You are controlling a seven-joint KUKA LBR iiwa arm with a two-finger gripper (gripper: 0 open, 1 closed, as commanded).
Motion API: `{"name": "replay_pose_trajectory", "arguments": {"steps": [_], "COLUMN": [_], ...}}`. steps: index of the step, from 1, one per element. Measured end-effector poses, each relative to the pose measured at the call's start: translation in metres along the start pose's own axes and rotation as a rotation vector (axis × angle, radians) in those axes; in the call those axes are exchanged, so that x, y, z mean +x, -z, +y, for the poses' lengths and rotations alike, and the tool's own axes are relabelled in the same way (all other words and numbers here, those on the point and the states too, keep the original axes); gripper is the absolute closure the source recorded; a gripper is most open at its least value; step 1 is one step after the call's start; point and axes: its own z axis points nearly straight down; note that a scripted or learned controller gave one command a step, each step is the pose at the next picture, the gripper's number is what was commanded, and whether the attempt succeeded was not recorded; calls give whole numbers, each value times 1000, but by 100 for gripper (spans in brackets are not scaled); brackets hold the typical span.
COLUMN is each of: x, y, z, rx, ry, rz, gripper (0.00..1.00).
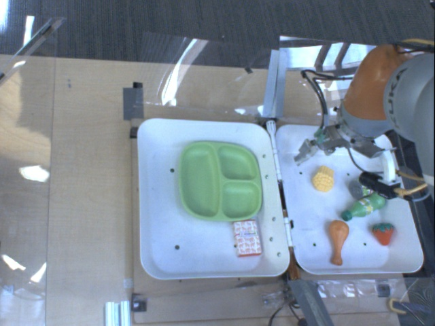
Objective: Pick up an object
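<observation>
Camera view, looking down at a slant on a wooden counter (pixel 75 182) carrying two shallow white bins side by side. In the left bin (pixel 156 250): a green divided plate (pixel 219 180) near the middle, and a small red-and-white patterned packet (pixel 247 238) just below the plate's lower right corner, near the bin's right wall. In the right bin (pixel 306 250): a yellow corn cob (pixel 323 178) in the upper middle; a green bottle (pixel 362 207) lying tilted to the right of the corn; a brown drumstick (pixel 338 240) below, toward the front; a red strawberry (pixel 384 233) at the lower right, just below the bottle. Grey arm with orange band (pixel 370 87) entering from the right, over the far part of the right bin. Pincer (pixel 314 147) positioned above the bin's upper left area, up and left of the corn, apart from it. Pincer opening: cannot tell at this resolution. Nothing visible between the fingers.
</observation>
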Motion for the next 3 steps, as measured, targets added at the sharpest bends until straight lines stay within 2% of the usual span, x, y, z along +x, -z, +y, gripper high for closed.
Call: {"name": "replay_pose_trajectory", "arguments": {"steps": [1, 2, 3], "x": [12, 12, 79], "y": [-12, 1, 86], "z": [-59, -55, -38], "rx": [9, -1, 12], "ry": [-43, -41, -115], "rz": [3, -1, 5], "gripper": [0, 100, 100]}}
